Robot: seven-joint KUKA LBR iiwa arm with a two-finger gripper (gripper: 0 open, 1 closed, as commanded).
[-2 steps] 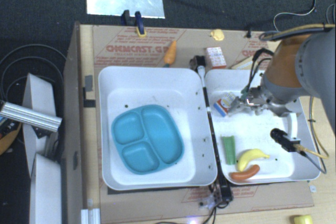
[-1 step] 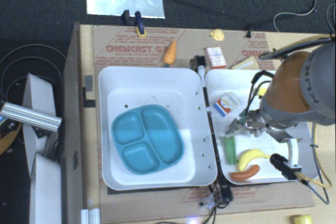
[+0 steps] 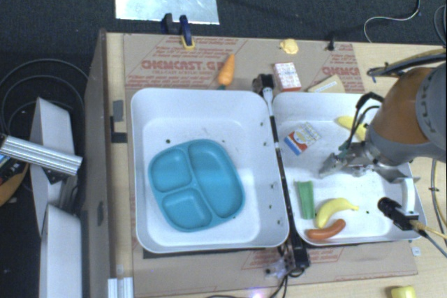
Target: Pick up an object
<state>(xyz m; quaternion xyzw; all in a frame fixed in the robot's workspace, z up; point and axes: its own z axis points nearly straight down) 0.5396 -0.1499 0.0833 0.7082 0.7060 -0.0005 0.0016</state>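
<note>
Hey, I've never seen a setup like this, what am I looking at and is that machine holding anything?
One camera above the bench looks down at a slant. The grey and orange robot arm reaches in from the right, its gripper low over the right bin. Nothing is visibly between its fingers. That bin holds a banana, a sausage, a green block and a small card packet. The left bin holds a blue divided tray. A toy carrot lies on the bench behind.
</note>
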